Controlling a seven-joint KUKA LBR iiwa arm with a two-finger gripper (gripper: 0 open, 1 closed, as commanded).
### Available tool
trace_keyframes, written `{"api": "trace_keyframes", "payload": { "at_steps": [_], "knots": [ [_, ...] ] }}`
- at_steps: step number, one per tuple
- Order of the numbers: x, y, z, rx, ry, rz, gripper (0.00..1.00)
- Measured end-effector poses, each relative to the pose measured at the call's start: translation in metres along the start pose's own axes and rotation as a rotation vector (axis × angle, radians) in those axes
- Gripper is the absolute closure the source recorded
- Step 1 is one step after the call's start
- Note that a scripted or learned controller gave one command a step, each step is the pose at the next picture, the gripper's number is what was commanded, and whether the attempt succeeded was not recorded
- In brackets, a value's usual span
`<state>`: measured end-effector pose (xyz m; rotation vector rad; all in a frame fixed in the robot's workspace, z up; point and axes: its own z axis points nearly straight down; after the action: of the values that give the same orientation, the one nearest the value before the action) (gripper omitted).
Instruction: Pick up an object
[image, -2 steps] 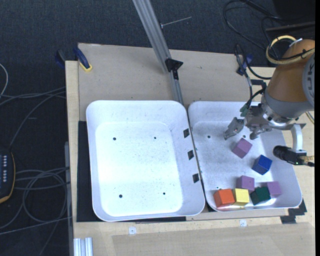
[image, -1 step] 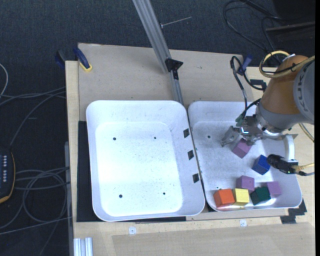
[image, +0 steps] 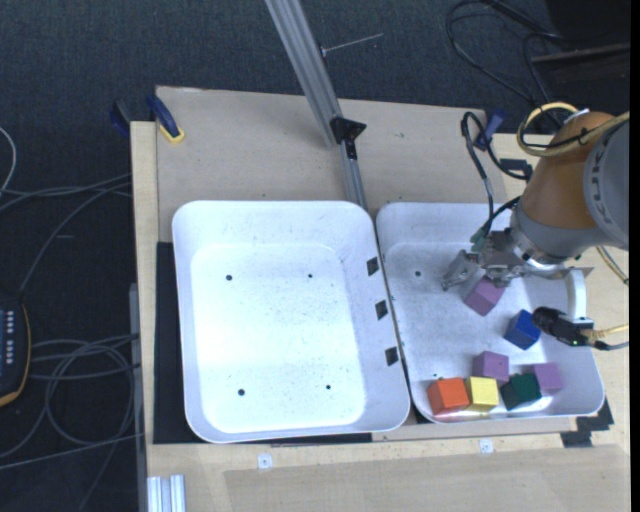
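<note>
We are hovering our gripper (image: 478, 278) over the right bin (image: 420, 330), fingers spread and gripping nothing, with a purple block (image: 484, 296) lying just beside them. Other blocks are sitting along the near edge.

We saw the arm (image: 585, 190) come in from the right side of the camera view, its grey body carrying the orange band (image: 555, 190) just above the wrist. The wrist was bent downward and leaned toward the left. The gripper (image: 478, 275) hung low at the end of it, pointing down and to the left. Its two fingers (image: 458, 276) were spread apart, one reaching out to the left and the other nearer the wrist. A black fitting (image: 560, 325) with cabling stuck out below the wrist on the near side.
</note>
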<state>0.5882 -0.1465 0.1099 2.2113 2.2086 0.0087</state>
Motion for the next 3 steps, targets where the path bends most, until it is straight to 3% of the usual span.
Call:
{"api": "trace_keyframes", "payload": {
  "at_steps": [1,2,3],
  "knots": [
    [0.0,0.002,-0.012,-0.006,0.0,-0.001,1.0],
    [0.0,0.006,-0.056,0.009,0.006,-0.003,1.0],
    [-0.002,0.004,-0.119,0.006,0.005,-0.003,1.0]
  ]
}}
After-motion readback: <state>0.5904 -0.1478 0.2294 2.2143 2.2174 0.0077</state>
